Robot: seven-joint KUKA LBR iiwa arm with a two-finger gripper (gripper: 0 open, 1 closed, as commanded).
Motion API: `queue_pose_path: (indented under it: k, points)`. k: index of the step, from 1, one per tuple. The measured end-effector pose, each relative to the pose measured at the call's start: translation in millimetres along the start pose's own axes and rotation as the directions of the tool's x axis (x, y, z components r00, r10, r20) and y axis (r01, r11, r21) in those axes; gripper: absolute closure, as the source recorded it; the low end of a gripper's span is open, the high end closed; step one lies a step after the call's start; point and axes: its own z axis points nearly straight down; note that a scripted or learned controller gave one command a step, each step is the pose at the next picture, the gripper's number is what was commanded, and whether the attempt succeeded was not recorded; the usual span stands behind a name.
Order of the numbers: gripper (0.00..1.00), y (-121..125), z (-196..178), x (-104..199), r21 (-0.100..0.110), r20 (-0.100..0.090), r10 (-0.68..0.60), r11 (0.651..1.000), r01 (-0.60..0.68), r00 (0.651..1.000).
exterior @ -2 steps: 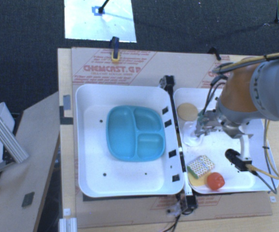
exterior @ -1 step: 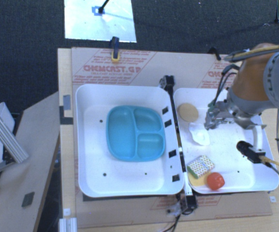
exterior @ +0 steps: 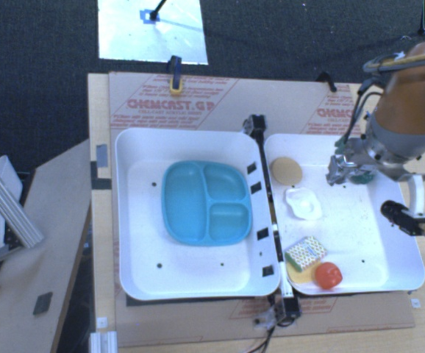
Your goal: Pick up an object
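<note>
Fingers [exterior: 340, 172] hang over the far side of the right bin [exterior: 404, 271], and I cannot tell whether they are spread or closed, since the tips blur against the white floor. I see the tan disc [exterior: 287, 170] near them to the left, the white piece [exterior: 304, 203] beyond it, and the patterned block [exterior: 306, 253] and red ball [exterior: 328, 274] by the near rim, with open floor to the right. My arm [exterior: 411, 101] is cut off at the right edge; the left bin [exterior: 135, 271] holds a blue tray [exterior: 205, 201].

You can't tell how the gripper [exterior: 343, 169] fingers stand; they blur together. The arm [exterior: 411, 101] is cut off at the frame's right edge and hides the right bin's [exterior: 389, 274] far right corner.
</note>
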Motion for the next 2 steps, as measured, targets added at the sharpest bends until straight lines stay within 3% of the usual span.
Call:
queue_pose_path:
  k: [1, 2]
  points:
    - [1.0, 1.9, -38.1, -0.4, 0.002, -0.001, -0.003, 1.0, 0.003, 1.0]
    - [1.0, 9.3, -43.1, 56.3, 0.005, -0.004, -0.01, 1.0, 0.01, 1.0]
